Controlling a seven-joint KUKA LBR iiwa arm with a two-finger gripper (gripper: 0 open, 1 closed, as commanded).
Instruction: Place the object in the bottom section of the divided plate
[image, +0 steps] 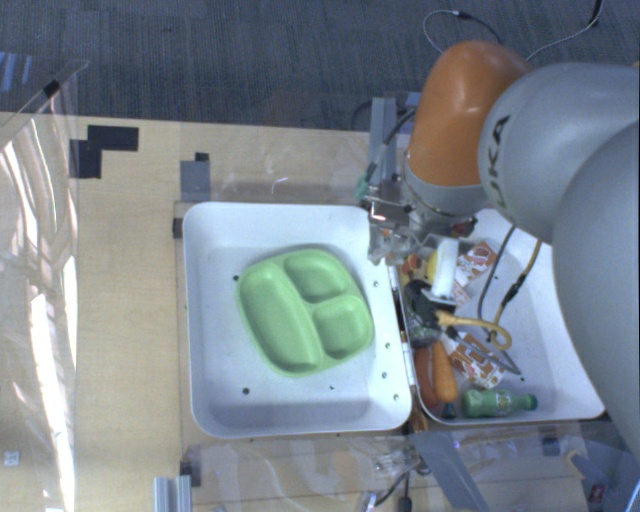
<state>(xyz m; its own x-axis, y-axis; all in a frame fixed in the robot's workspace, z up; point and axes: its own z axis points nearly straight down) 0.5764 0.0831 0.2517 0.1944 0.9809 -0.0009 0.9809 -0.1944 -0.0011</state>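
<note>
Among the clutter of the right bin (560, 395) lie the candidate objects: an orange piece (437, 372), a green bottle (497, 402), wrappers. Above its far-left corner hangs the gripper (400, 235); whether it grips anything cannot be told. Left bin (215, 400) holds the green divided plate (304, 309). Secure one item cleanly before crossing to the plate's near section.

Bright, even light, soft shadows, glare at left, slight overall blur.
</note>
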